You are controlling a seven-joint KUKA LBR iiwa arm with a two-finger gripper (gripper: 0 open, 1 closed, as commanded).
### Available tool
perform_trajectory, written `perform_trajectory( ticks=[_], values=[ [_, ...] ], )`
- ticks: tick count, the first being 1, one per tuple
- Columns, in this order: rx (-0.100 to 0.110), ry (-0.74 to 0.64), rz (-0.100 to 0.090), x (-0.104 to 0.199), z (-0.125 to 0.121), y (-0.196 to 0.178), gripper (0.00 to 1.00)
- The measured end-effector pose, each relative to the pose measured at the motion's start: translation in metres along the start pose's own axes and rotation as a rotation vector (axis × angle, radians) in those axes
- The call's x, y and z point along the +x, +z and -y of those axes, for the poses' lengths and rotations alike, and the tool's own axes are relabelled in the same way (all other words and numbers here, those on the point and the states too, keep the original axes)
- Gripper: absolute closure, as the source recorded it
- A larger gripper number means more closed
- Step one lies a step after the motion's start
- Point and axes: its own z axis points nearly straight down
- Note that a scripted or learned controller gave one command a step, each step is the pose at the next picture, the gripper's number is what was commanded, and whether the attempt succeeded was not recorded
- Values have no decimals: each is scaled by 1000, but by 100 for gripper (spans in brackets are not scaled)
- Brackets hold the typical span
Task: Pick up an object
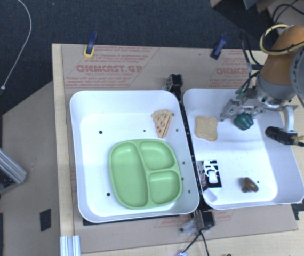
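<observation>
My gripper (242, 113) hangs over the far part of the right bin (280, 196). A small teal object (244, 122) sits right at its tip, touching or nearly touching it; whether it is gripped is hidden by the gripper body. A slice of toast (206, 128) lies just left of it on the bin floor. A small brown lump (249, 184) rests near the front of the same bin.
The left bin (88, 143) holds a green divided plate (145, 172) and a wedge of waffle-like food (162, 122) by its far right wall. A black-and-white card (212, 174) lies at the right bin's left edge, beside the divider.
</observation>
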Motion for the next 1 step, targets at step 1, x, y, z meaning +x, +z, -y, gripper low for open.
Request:
perform_trajectory(
  ticks=[1],
  values=[
    [-6,0,2,0,-1,-14,100]
  ],
)
